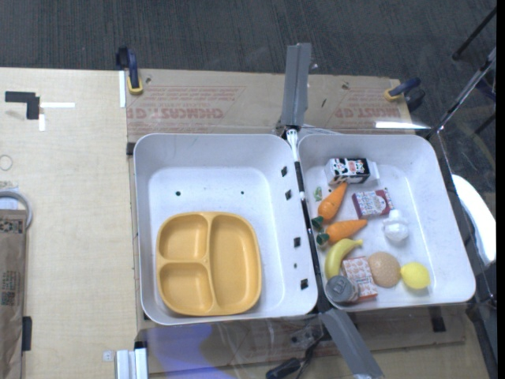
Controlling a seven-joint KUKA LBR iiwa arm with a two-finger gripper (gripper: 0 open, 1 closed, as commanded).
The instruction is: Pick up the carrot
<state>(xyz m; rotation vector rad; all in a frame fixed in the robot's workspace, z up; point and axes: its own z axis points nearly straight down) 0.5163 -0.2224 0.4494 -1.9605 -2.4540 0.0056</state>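
Two orange carrots lie in the right bin (422, 181) near its left wall. One carrot (333, 200) lies at a slant, its green end low and to the left, just under a black-and-white milk carton (349, 169). The other carrot (346, 230) lies almost level below it, with its green top at the left by the bin wall. A yellow banana (341, 256) touches this lower carrot from beneath.
The right bin also holds a red packet (372, 204), a white lump (395, 229), a brown round item (385, 268), a lemon (415, 275), a red box (359, 278) and a grey can (340, 289). A yellow divided plate (209, 262) lies in the left bin (197, 147).
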